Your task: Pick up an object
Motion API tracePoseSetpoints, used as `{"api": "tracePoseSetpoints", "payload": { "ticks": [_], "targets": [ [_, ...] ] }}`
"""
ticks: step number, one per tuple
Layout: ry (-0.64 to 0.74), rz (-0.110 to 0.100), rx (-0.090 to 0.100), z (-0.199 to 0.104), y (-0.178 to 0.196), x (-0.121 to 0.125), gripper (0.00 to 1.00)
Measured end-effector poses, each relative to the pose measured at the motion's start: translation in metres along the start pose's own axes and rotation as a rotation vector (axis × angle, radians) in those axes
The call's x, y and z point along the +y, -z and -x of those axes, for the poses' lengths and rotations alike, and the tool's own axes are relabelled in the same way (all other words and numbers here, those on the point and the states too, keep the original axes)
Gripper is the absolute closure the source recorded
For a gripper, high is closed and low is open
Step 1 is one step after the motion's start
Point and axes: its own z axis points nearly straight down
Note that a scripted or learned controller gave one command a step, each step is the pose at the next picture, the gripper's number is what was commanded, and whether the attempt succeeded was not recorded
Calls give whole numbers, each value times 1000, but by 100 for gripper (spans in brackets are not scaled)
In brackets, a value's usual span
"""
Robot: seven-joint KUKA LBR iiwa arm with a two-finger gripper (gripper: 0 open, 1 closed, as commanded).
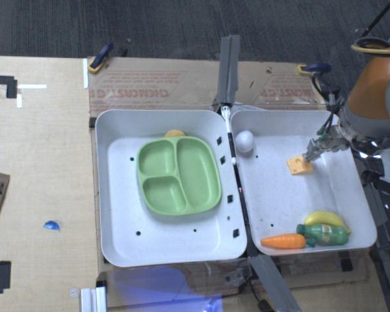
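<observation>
The right bin holds several items. A small yellow cheese wedge lies near its middle, and a white egg-like ball rests in the far left corner. Along the near wall lie an orange carrot, a green bottle and a yellow banana. My gripper reaches in from the right, low over the bin floor. Its tip is just right of and above the cheese wedge, close to it; whether they touch is unclear. Nothing can be seen held in it.
The left bin holds a green three-compartment plate with a small yellow thing peeking out behind its far edge. A grey divider post rises between the bins. The arm's orange band hangs over the right bin's far right corner.
</observation>
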Motion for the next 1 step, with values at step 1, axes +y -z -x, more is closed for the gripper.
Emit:
{"api": "tracePoseSetpoints", "payload": {
  "ticks": [1],
  "targets": [
    [0, -5, 2, -1, -3, -2, 0]
  ]
}}
